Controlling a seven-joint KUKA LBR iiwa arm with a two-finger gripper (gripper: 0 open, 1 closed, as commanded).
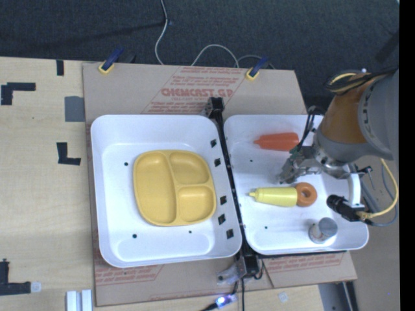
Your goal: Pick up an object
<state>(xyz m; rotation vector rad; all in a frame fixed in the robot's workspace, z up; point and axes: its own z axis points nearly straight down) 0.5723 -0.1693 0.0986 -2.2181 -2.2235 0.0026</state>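
Observation:
The right bin (343,241) holds an orange carrot-shaped piece (277,141) at the back. A yellow squeeze bottle (275,196) lies on its side in the middle, and an orange ring (305,194) touches its right end. A small grey cylinder (322,230) stands near the front right corner. My gripper (293,168) hangs low over the right bin, between the orange piece and the yellow bottle, just above the bottle's right half. I see nothing held in it.
In the left bin (107,141) lies a yellow divided plate (174,186). A black hinge strip (224,173) runs between the two bins. The arm's grey body with its orange band (343,118) and cables covers the right bin's right edge.

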